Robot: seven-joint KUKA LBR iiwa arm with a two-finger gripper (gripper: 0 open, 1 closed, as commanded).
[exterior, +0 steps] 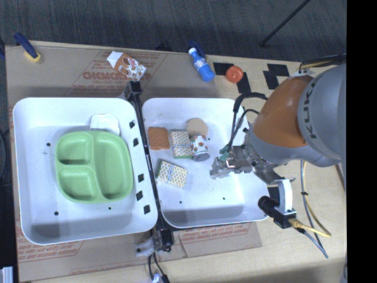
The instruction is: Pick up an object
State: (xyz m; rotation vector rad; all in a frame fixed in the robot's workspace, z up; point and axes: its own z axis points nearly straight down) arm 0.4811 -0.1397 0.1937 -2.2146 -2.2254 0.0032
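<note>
reaching in from the right, the arm (pixel 294 122) holds its gripper (pixel 219 168) low over the right bin (pixel 235 214), and whether it is released or clenched i cannot tell. the nearest things lie just to its left: a small printed cup (pixel 200 147) on its side, near the gripper but apart from it, with a pale patterned packet (pixel 180 144) touching the cup's left and an orange-brown block (pixel 158 138) further left beside the bin's wall. a round tan piece (pixel 197 126) sits just behind the cup, and a yellow-and-blue patterned packet (pixel 172 173) lies nearer the front, left of the gripper. the bin floor in front of and beneath the gripper is bare white. in the left bin (pixel 29 217) a green divided tray (pixel 94 165) takes up the middle, with a white object (pixel 105 122) at its back edge. on the table (pixel 247 246) behind the bins lie a blue bottle (pixel 201 65), an orange cap (pixel 234 73) and a small carton (pixel 126 66).
</note>
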